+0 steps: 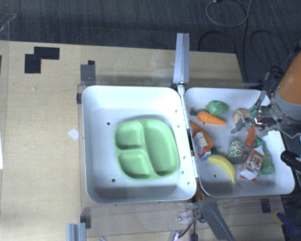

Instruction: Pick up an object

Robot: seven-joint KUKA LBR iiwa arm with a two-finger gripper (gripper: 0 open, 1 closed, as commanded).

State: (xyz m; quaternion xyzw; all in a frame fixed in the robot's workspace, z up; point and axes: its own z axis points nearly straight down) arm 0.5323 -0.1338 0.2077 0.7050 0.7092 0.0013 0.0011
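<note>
The right bin (286,185) holds several toy foods. A green leafy piece (217,107) and a carrot (210,117) lie at the back left. An orange-and-white carton (201,140) leans by the left wall, with a banana (224,165) in front of it. A green can (236,149), a second carton (253,163) and a small orange piece (251,134) sit near the middle. My gripper (252,120) hangs low over the bin's back right, just above the small orange piece and beside a beige object (240,115). The view shows nothing clearly held.
The left bin (95,134) carries a green divided plate (146,148). A metal post (181,59) stands behind the seam between the bins. The arm's orange band (297,82) sits over the right bin's far right corner. Cables trail across the dark floor behind.
</note>
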